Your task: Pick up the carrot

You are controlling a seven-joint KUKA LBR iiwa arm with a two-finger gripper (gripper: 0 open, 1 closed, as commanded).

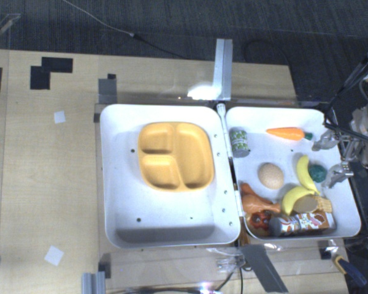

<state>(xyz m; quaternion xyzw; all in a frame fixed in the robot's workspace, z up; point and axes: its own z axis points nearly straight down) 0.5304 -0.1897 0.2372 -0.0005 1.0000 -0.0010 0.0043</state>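
- The tool [336, 158] sits at the outer edge of the right-hand bin [349, 222], its two fingers spread apart with nothing between them.
- The carrot [285, 133] lies flat, up and away from the tool toward the bin's far wall, well apart from the fingers, its green end pointing back toward the tool.
- A small teal thing [318, 173] and a banana [302, 171] lie just beside the tool, closer than the carrot; my guess is that a descent from here would land on them instead.
- The carrot tapers and is round in section, so a pinch near the thin tip would likely squirt it out sideways; closing across the thicker middle looks safer.
- It also lies near the far wall, so a finger coming down on that side could strike the rim or jam against it.
- A can [239, 141] and an egg-like ball [270, 176] lie farther off past the carrot, probably out of harm's way.
- The left bin holds a yellow divided plate [174, 155], not involved.
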